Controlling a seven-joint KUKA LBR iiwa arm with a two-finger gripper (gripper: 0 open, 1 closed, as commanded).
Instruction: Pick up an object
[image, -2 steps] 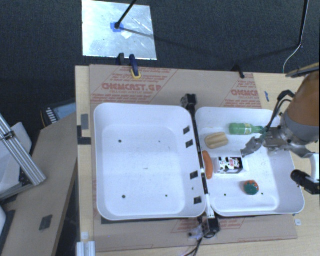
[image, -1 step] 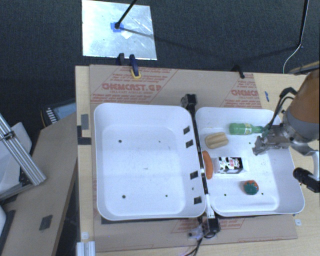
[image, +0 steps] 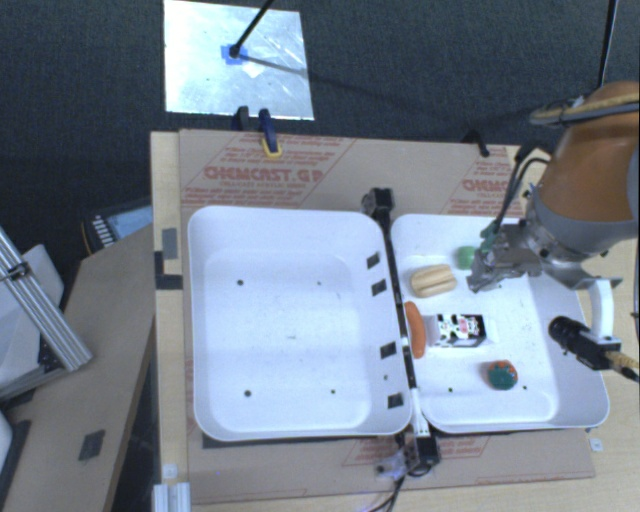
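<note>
Jaws state: I cannot tell from the camera view whether they stand apart or together; the tips at (image: 487, 272) blur into the grey wrist hardware. Nothing is visibly held between them.

My jaws hang over the upper part of the right bin (image: 575, 405). Nearest candidate is the tan bread-shaped piece (image: 433, 280), lying at 9 o'clock from the jaws, just beside them but apart. Its long axis runs roughly 9-to-3, pointing almost straight at the jaws. I judge that a grasp across its short side needs a closing line running 12-to-6.

A small green object (image: 466, 256) sits at about 10 o'clock, partly masked by my wrist.

Further candidates:
- black-and-white box (image: 461, 329), at 7 o'clock, long axis 9-to-3;
- orange carrot-like piece (image: 415, 328), against the bin's left wall, long axis 12-to-6;
- green-and-orange lump (image: 502, 375), at 6 o'clock, well apart.
</note>
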